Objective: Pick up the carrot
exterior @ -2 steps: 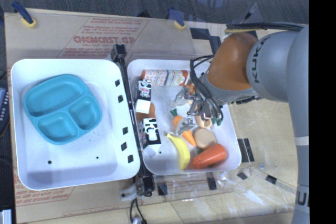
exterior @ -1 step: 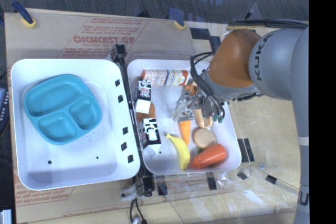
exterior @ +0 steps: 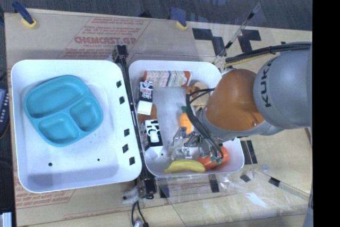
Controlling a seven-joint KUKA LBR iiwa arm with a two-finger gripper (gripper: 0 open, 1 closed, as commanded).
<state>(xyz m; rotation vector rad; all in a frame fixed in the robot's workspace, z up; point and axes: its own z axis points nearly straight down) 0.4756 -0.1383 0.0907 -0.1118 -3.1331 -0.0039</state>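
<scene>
The grey arm [exterior: 281,87] enters from the right of the frame, its glossy orange band [exterior: 234,101] bent down over the right-hand bin [exterior: 159,69], with the gripper [exterior: 186,147] low in that bin's lower middle; whether it is wide or narrow cannot be told. Two shallow white plastic bins sit side by side. The left bin [exterior: 69,178] holds one smooth blue three-section plate [exterior: 61,109]. In the right bin lie one printed carton [exterior: 167,78], one curved yellow banana [exterior: 184,167], and the carrot [exterior: 185,122], a small orange piece just above the gripper.
</scene>
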